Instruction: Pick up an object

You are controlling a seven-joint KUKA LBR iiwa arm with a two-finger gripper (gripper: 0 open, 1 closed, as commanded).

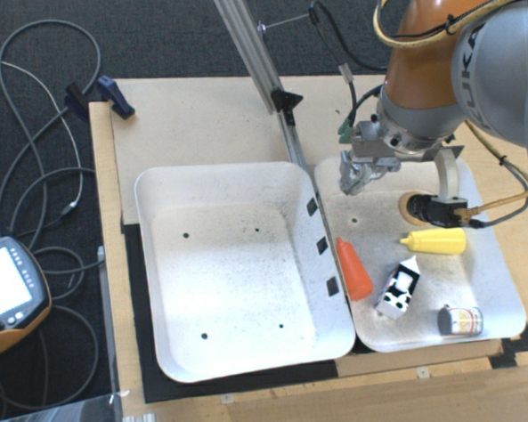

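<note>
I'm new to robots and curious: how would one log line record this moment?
gripper: above right bin, nothing held | carrot, mustard bottle, cow toy, can: lying in bin

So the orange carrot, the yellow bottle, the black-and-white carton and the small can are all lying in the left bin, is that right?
Not quite: the camera view shows the carrot, yellow bottle, black-and-white carton and small can all lying in the right bin, not the left one.
</note>
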